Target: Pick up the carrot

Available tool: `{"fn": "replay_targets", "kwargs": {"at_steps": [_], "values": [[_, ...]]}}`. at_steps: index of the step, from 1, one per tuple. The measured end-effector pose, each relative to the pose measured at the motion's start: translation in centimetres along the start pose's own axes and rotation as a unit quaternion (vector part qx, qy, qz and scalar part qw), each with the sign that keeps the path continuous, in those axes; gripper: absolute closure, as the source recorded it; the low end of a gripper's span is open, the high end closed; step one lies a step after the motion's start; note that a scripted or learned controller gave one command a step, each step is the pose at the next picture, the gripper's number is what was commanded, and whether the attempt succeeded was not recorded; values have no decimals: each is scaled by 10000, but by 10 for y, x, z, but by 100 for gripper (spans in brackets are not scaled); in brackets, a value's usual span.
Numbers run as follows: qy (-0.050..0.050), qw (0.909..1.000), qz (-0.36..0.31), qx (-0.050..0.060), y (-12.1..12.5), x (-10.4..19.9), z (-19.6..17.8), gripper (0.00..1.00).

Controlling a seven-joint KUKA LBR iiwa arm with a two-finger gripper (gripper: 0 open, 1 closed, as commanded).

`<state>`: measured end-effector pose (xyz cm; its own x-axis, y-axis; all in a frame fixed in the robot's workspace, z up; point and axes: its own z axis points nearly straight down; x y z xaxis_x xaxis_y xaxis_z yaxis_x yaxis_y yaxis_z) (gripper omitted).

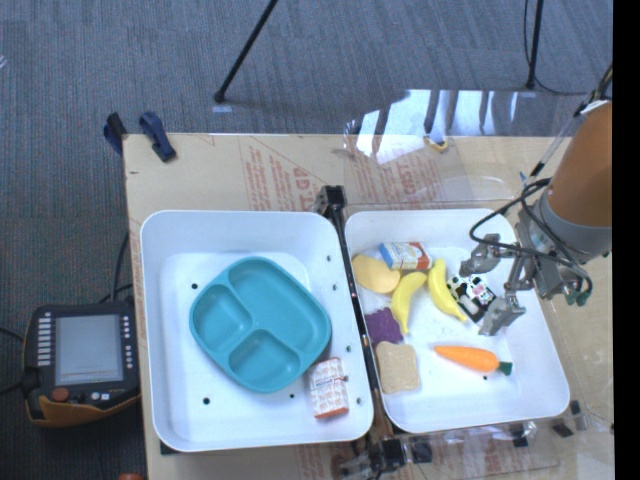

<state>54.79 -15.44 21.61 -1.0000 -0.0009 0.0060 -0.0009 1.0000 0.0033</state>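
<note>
The carrot, orange with a small green tip at its right end, lies flat near the front of the right bin. My gripper hangs over the right part of that bin, above and slightly right of the carrot and apart from it. Its two fingers stand spread, with a small black-and-white object seen between them and the bananas. Nothing is held.
In the right bin lie two bananas, a yellow lemon-like fruit, a small carton, a purple piece and a bread slice. The left bin bears a teal divided plate and a small packet.
</note>
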Motion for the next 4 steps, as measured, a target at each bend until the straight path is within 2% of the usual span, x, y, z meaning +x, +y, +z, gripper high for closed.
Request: {"fn": "replay_targets", "kwargs": {"at_steps": [1,2,3,4], "values": [[25,9998,198,-12,-53,46,126,0],[-16,9941,1086,-2,-12,71,130,0],[-35,9501,3119,0,-42,13,123,0],[-28,9514,3078,-4,-39,12,114,100]]}}
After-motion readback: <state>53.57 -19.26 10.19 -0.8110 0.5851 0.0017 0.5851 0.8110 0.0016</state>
